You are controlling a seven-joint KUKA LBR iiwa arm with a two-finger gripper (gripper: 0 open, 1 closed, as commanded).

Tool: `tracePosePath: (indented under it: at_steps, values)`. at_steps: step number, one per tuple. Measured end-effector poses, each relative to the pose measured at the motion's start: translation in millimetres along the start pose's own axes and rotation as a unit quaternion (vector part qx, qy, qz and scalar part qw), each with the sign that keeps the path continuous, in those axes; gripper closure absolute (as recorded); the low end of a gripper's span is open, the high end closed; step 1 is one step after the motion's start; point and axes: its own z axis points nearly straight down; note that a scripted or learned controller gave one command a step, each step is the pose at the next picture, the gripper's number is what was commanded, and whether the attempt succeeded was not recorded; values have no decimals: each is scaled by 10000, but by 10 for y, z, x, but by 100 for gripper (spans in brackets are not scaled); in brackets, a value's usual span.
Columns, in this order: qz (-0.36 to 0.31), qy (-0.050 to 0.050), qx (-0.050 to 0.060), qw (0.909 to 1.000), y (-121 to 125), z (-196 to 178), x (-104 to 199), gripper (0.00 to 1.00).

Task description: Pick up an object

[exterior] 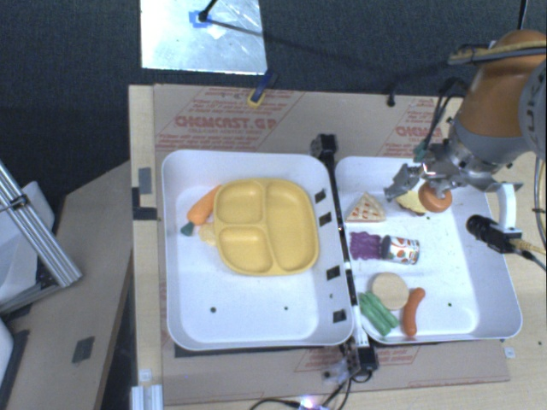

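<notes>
My gripper [416, 180] hangs over the back of the right bin [479, 314], reaching in from the right. Directly under and beside it lie a round orange toy [438, 199] and a pale yellow piece [412, 202]; whether the gripper touches either I cannot tell. Left of it rests a sandwich wedge [366, 207]. Further forward are purple grapes [365, 246], a small can [402, 250], a round tan cookie [391, 289], green beans [377, 313] and a red-orange sausage [412, 310].
The left bin [248, 319] holds a yellow divided plate [261, 226], with a carrot [202, 206] and a pale yellow piece [208, 234] at its left side. A black fitting [489, 232] juts over the right bin's right side. A black divider with clips [336, 229] separates the bins.
</notes>
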Motion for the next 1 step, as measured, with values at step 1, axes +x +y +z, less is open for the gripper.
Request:
tracePosePath:
  at_steps: [1]
  values:
    - [-10, 2, 1, 10000, 26, 497, 100, 0]
